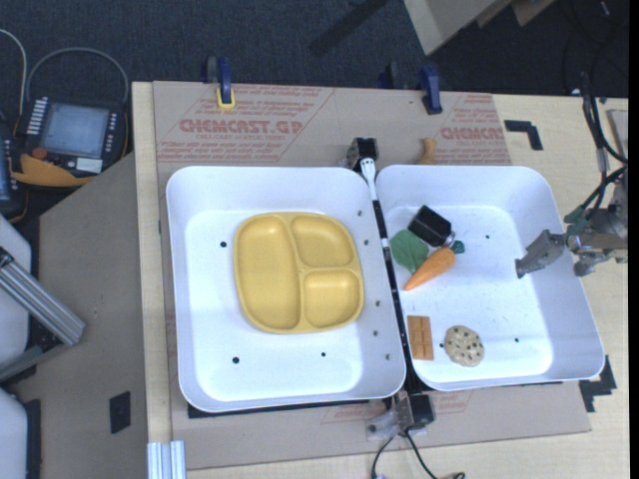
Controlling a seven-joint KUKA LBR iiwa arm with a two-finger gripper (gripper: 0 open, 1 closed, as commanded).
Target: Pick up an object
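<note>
Hovering at the right bin's (559,208) right wall, the pincer (529,259), grip state unclear, sits well apart from the carrot (429,267).

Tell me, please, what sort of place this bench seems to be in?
Probably a robotics lab test bench. Two white bins sit on a board held by clamps, a handheld control pendant lies nearby, and the bins hold toy food, such as a carrot and cookie.
</note>
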